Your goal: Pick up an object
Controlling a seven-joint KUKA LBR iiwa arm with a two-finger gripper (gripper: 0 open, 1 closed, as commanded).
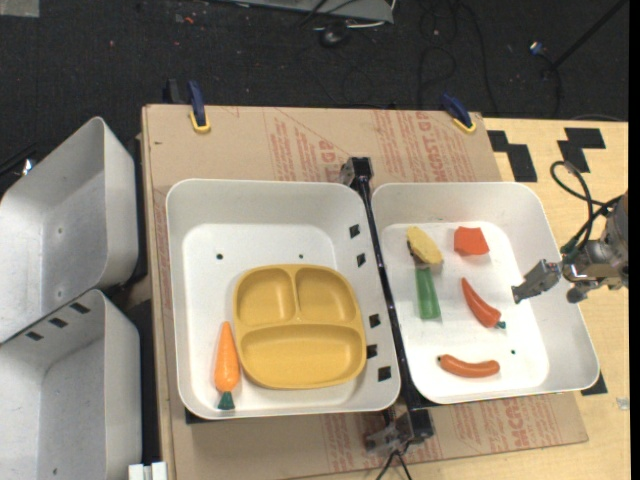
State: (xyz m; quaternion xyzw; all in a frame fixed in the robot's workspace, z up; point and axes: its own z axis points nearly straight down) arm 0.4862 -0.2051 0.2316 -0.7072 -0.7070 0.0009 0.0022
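Two bins: you are looking at a left bin [190,268] and a right bin [530,268], touching along the middle.
Left bin: a yellow divided plate [298,326] is sitting inside, an orange carrot [227,358] just beside it.
Right bin: a sausage [468,366] is lying nearest you, then a red pepper [480,303] and a green stick [428,293], then yellow corn [424,245] and an orange block [471,240].
Gripper: the gripper [540,280] is hovering over the right bin's right rim, apart from the red pepper; you cannot tell its opening.

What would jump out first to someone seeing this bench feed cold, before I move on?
The yellow divided tray fills most of the left bin, with a toy carrot lying along its left side. The right bin holds scattered toy food: corn above a green stick, an orange-red block, a red chili and a sausage. The gripper sits at that bin's right rim.
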